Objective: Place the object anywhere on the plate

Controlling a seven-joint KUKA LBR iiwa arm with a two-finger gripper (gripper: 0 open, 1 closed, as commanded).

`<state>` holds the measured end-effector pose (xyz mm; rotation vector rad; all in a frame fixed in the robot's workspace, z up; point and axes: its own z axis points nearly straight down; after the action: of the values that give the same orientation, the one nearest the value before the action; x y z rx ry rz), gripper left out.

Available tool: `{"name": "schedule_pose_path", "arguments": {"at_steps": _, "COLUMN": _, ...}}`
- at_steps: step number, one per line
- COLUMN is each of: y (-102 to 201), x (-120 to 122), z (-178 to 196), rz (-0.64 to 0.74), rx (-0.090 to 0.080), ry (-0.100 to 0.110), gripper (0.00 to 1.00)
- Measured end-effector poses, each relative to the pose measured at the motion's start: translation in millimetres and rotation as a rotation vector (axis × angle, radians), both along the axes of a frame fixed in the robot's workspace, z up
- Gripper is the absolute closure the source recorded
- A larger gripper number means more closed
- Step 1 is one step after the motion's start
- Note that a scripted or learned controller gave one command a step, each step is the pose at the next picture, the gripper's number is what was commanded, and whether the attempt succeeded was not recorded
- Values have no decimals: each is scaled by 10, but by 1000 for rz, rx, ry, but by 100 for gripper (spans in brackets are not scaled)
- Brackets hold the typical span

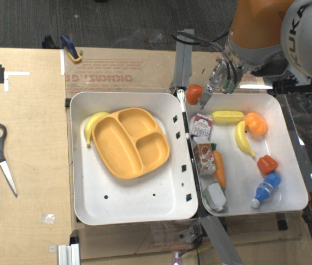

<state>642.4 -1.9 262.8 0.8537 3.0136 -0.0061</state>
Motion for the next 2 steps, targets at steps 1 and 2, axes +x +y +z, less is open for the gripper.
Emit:
{"name": "schedule_pose_path", "arguments": {"at_steps": 1, "y": 508, "x": -361, "z": -611, "rz": 147, "rx": 6, "ry": 8, "gripper": 100}}
{"name": "schedule_pose_path", "arguments": {"at_steps": 2, "y": 1211, "x": -163, "z": -1438, "rz": 135, "rx": 7, "ry": 1, "gripper": 100}}
